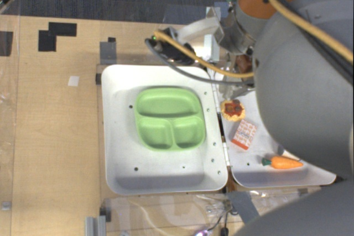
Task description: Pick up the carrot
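Observation:
The carrot (284, 162), orange with a green tip at its left end, lies near the front wall of the right bin (276, 178). The grey arm with its orange band covers most of the right bin from above. My gripper (235, 66) hangs over the back left part of that bin, well behind the carrot; its fingers are hidden among the wrist parts and cables.
A green three-compartment tray (168, 119) sits in the left bin (119, 135). In the right bin, a small round tart-like toy (233, 110) and a red-and-white packet (243, 135) lie between the gripper and the carrot. Cables (177, 52) loop behind the bins.

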Robot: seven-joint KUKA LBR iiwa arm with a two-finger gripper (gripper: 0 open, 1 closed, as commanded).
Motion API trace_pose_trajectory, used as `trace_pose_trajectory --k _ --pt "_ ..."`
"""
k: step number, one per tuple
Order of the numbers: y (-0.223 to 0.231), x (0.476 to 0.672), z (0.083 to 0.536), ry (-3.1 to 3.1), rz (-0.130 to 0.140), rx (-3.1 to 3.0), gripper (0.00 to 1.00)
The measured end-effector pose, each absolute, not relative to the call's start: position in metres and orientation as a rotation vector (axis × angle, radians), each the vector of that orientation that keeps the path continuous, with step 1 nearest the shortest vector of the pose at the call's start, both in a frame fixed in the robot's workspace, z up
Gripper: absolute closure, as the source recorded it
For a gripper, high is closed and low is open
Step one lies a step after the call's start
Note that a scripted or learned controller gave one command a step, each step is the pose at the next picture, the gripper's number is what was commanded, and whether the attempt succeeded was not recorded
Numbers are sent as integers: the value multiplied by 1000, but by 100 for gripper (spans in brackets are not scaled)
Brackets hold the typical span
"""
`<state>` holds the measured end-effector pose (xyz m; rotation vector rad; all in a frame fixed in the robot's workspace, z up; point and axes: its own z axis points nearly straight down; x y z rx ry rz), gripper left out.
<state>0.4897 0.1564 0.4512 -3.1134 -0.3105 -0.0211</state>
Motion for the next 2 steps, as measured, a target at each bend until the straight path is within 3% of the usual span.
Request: trace_pose_trajectory --k 1,2 --pt "83 496 435 -353 -1 -3124 100" --pt "54 607 434 -520 0 -3100 100"
